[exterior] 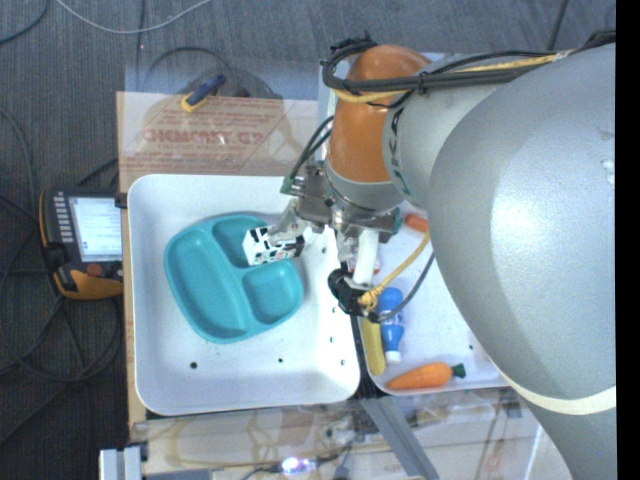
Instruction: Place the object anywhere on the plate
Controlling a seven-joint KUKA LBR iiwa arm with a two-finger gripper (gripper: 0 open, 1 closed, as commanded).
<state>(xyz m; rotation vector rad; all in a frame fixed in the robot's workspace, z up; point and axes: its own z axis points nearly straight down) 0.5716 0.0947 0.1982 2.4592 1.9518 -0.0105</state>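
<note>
Right bin largely hidden under the grey arm, arm cut by top and right edges, gripper fingers obscured beside the black-and-white object

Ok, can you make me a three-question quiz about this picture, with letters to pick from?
1. Where is the teal plate?
A. in the left bin
B. in the right bin
C. on the floor

2. What colour is the carrot?
A. purple
B. orange
C. white

3. What is at the gripper?
A. a black-and-white toy
B. a spoon
C. the carrot

Answers:
1 A, the plate lies in the left bin.
2 B, the carrot in the right bin is orange with a green tip.
3 A, a black-and-white toy sits at the gripper, over the plate's edge; whether it is gripped is unclear.
</note>
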